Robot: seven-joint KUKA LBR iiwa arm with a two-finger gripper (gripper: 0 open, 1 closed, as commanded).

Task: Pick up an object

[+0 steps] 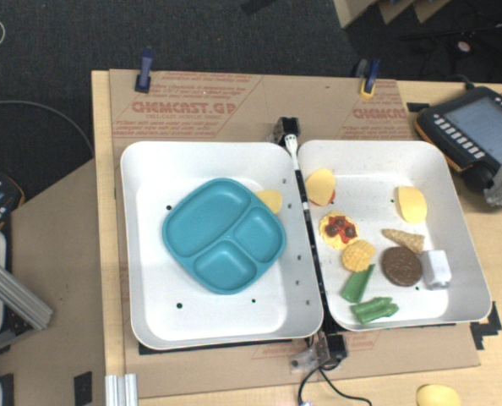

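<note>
Tray (pixel 224 236): I log smooth teal plastic, three compartments, rounded.
Room: bare white bin (pixel 150 294) floor around tray.
Fingers: I cannot tell.

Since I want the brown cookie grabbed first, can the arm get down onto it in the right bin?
Probably yes: the brown cookie lies flat with nothing above it. The white block and wedge cracker crowd two sides, so finger room looks tight.

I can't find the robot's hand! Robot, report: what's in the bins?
Toy food lies loose in right bin. Blue plate sits in left bin, yellow piece at its edge. Nothing covers the food.
</note>
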